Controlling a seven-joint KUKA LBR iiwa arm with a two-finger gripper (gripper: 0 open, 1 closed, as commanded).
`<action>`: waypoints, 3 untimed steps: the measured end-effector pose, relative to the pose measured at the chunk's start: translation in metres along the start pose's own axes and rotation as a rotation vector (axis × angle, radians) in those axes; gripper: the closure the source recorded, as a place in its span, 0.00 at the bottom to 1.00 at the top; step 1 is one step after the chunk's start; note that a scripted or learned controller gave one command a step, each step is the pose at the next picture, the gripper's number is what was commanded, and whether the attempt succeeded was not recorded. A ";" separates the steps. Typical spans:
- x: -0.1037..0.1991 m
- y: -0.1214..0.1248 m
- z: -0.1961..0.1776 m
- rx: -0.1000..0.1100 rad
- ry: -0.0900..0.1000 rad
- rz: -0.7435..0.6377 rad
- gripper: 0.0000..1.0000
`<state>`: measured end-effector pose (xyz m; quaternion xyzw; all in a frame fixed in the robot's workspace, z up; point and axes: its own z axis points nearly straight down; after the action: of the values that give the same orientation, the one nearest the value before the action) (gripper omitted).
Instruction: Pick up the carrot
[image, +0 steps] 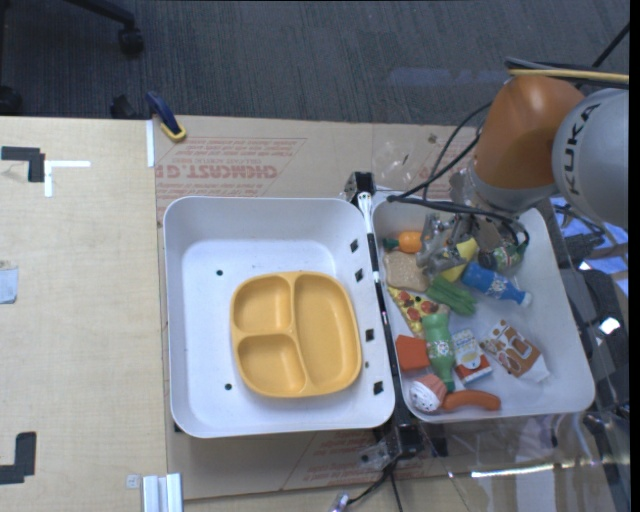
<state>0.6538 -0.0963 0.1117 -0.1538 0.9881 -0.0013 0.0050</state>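
1. Two shallow white bins are seen side by side on the bench; the left bin (185, 330) holds a yellow divided plate (296, 333) with three compartments, lying flat near its middle.
2. The right bin (556, 330) is crowded with toy food and small packages.
3. The grey arm with its orange band (528, 125) is seen reaching in from the right, above the far part of the right bin.
4. The gripper (440, 245) is lowered into the far left part of the right bin, among the items there; whether it is open or closed cannot be told, and nothing can be made out as gripped.
5. The carrot (409, 241), a small orange piece with a green end, lies near the far left corner of the right bin, just beside the gripper on its left.
6. A slice of toast (405, 271) lies just in front of the carrot.
7. A blue bottle (493, 283) lies on its side to the right of the gripper, and a green vegetable (452, 295) lies near it.
8. A green bottle (438, 336) lies toward the middle of the bin, with a red block (411, 354) to its left.
9. A sausage (471, 401) and a red-and-white ball (428, 394) lie at the near edge.
10. A brown-and-white packet (514, 351) lies toward the right side.
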 end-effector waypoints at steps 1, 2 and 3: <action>0.075 0.005 0.014 0.002 -0.004 -0.195 1.00; 0.076 0.006 0.016 -0.001 0.000 -0.196 0.00; 0.025 -0.027 0.015 0.000 -0.001 0.057 0.00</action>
<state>0.6382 -0.1294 0.0963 -0.1256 0.9921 -0.0014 0.0054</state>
